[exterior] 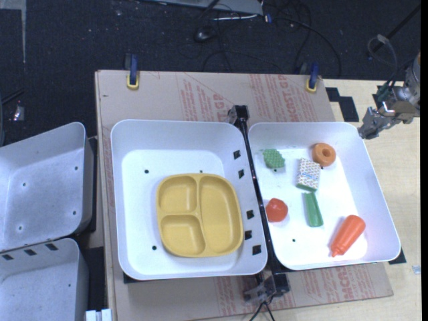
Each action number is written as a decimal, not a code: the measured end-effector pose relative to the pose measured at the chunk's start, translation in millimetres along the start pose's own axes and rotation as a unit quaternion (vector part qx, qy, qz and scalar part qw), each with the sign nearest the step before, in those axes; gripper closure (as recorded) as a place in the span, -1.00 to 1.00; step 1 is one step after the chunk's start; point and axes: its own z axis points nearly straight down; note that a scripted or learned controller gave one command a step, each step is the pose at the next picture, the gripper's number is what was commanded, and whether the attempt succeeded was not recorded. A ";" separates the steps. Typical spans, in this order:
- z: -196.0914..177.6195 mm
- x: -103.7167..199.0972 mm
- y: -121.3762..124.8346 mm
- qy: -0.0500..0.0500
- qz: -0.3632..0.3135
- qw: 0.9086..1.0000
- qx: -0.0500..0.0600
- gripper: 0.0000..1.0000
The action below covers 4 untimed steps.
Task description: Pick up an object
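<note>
The end effector sits at the right edge of the frame, just outside the upper right corner of the right bin, and nothing is seen between its tips; whether they are spread or pressed together I cannot tell, since they are too small and dark here. Everything that could be picked lies down and to the left of it, inside that bin. The orange ring is nearest, in the bin's upper part. Just below it is a patterned block, then a green stick with its long axis running nearly top to bottom. The carrot lies slanted near the lower right, a tomato and a green leafy piece sit toward the divider. The left bin holds a yellow divided plate. The arm appears raised, barely reaching in.
</note>
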 end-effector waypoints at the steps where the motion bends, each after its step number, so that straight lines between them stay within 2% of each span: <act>1: 2.4 46.5 -5.8 0.002 -0.002 1.000 0.002 1.00; 2: 19.7 94.2 -18.3 0.002 -0.002 1.000 0.004 1.00; 3: 20.8 141.4 -43.1 0.002 -0.002 1.000 0.003 1.00; 4: 17.7 191.7 -54.2 0.002 -0.003 1.000 0.003 1.00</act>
